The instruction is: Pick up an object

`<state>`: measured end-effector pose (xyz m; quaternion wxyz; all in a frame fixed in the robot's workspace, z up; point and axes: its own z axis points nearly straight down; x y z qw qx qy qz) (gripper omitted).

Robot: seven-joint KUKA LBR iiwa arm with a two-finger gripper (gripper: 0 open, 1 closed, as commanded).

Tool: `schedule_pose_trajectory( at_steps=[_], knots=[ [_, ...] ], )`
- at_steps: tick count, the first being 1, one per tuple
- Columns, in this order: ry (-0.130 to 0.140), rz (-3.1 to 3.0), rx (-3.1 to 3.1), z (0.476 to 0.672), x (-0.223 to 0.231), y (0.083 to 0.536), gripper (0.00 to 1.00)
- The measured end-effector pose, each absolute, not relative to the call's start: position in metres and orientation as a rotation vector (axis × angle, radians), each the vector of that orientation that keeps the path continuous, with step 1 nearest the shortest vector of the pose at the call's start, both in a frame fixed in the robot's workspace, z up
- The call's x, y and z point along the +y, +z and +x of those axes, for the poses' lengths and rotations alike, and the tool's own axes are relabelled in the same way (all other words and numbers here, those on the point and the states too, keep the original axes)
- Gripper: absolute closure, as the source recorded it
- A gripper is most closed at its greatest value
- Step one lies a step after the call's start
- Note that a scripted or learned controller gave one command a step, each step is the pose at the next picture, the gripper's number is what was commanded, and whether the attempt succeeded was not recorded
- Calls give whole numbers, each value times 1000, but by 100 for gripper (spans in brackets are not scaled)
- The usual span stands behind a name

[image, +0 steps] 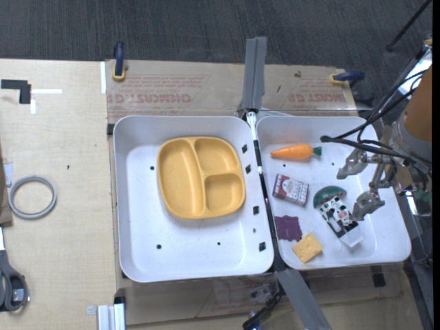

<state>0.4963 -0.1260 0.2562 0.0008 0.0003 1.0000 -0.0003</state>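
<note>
The black-and-white cow-patterned toy (337, 215) is lying in the right bin (392, 253), toward its right half, with a small clear block (351, 238) touching its lower end and a dark green dome-shaped piece (328, 194) sitting just above it. The claw (362, 183) is hanging right beside the toy — its fingers are standing spread, one fingertip (350, 166) up and to the toy's right, the other (364, 206) just at the toy's right side, and nothing is sitting between them. To the toy's left a red card box (291, 189) is lying flat; farther up and left, a carrot (295, 152) is resting near the bin's top wall. Below and left of the toy, a purple rag-like piece (288, 227) and a yellow cracker-like square (307, 247) are lying near each other. Well to the toy's left, the left bin (137, 253) is holding a yellow divided plate (201, 177). Farther left still, on the bare bench (62, 267), a roll of grey tape (30, 196) is lying flat.
</note>
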Motion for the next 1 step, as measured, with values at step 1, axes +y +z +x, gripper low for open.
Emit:
schedule_pose_trajectory(
  at_steps=[1],
  knots=[
    [-1, 529, 3096, 520, -150, 183, 0]
  ],
)
